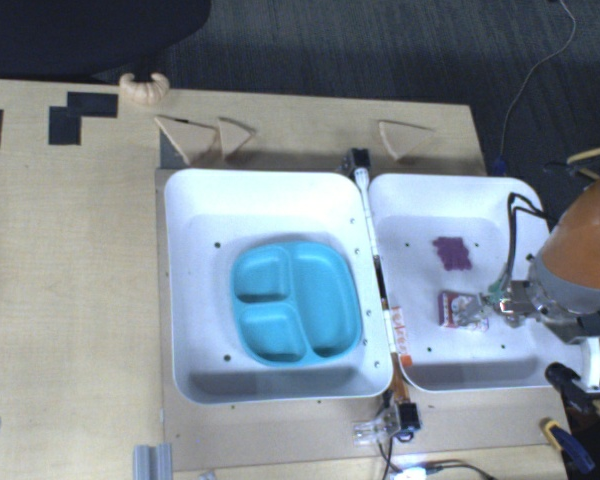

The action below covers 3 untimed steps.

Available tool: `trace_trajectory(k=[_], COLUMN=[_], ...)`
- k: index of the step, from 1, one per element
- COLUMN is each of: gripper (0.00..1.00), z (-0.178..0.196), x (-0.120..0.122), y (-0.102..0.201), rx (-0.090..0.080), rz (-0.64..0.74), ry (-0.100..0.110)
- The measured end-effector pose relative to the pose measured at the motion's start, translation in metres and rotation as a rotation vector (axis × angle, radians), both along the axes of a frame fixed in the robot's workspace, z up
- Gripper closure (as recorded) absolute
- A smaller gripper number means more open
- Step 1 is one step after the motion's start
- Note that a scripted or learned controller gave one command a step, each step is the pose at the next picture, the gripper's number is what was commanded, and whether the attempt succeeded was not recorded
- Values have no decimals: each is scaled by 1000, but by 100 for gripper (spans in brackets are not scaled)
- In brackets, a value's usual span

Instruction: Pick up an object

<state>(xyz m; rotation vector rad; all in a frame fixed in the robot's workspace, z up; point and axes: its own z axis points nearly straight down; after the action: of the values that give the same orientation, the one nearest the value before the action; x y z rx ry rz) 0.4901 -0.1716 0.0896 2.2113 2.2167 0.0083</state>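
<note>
Gripper (pixel 498 304) right of frame, at small packet (pixel 460 309); pincer state can't tell (blurry). Pkt looks light, crinkly; grab mid-body.

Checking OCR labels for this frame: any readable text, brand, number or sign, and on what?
None can be read.
Small flat packet with red and white print, right white bin: print too blurred to read.
Red-marked strip on the divider between the bins: too small to read.
</note>
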Motion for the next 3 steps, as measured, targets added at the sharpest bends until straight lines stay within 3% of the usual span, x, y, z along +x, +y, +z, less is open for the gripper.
trace_trajectory(k=[1,2,3], gripper=[100,100,0], z=[13,116,116], x=[4,69,68], y=[2,92,91], rx=[3,5,4], rz=[3,3,2], ry=[-9,6,9])
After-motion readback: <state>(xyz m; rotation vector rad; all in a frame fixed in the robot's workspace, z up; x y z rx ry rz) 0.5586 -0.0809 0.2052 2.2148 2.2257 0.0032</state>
